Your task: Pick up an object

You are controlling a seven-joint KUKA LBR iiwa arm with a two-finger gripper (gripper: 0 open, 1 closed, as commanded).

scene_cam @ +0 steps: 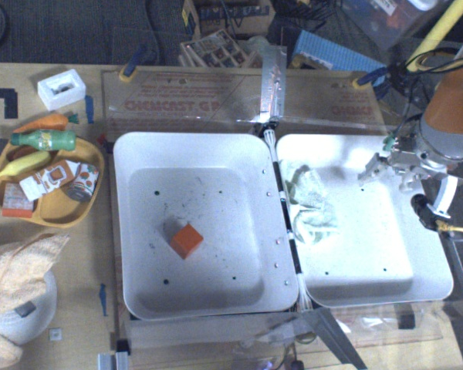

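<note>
Gripper: my gripper [405, 169] is hovering above the right bin's [386, 287] far right corner; I cannot tell its state.
Object: orange block [187, 240] is lying in left bin [193, 149].
Cloth: crumpled cloth [310, 204] is lying in right bin.
Writing: unreadable.

A: What is sitting along the tabletop's left edge?

B: A yellow bowl [45, 210] is holding a green bottle [43, 139], a banana [19, 165] and small packets. A white box [62, 89] is lying near the far left corner.

A: And at the near left corner?

B: A tan cloth [19, 272] is bunching there, with a white cap [27, 311] resting against it. A blue clamp [133, 62] is gripping the far edge.
</note>
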